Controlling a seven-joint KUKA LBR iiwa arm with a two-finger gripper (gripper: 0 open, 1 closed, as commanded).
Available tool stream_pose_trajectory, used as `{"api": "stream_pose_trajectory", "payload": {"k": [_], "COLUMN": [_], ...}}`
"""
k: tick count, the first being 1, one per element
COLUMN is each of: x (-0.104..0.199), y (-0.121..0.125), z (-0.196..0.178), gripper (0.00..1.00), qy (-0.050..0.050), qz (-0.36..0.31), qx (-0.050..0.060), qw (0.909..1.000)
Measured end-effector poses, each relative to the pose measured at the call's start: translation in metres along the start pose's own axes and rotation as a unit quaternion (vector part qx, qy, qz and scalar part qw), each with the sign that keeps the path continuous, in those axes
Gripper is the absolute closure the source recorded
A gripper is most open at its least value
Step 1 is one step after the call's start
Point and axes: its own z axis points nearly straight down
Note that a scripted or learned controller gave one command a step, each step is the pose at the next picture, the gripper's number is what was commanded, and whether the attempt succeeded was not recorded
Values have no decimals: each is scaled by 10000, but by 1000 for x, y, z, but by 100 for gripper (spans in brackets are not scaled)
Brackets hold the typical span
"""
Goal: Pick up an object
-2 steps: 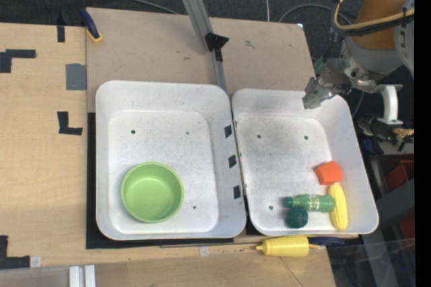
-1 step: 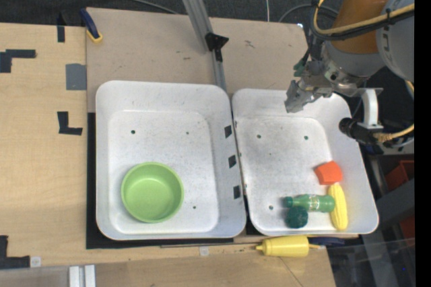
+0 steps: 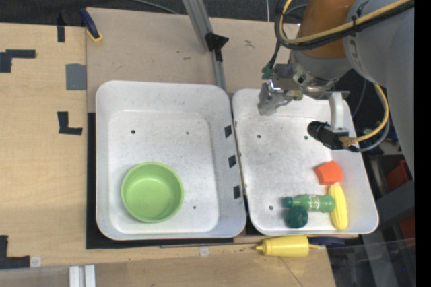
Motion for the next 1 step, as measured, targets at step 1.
{"api": "stream_pose_trajectory", "payload": {"k": [1], "x": [60], "y": [-4], "z": [10], "gripper": [100], "qy": [0], "qz": [-2], "qx": [7], "qw": [10000]}}
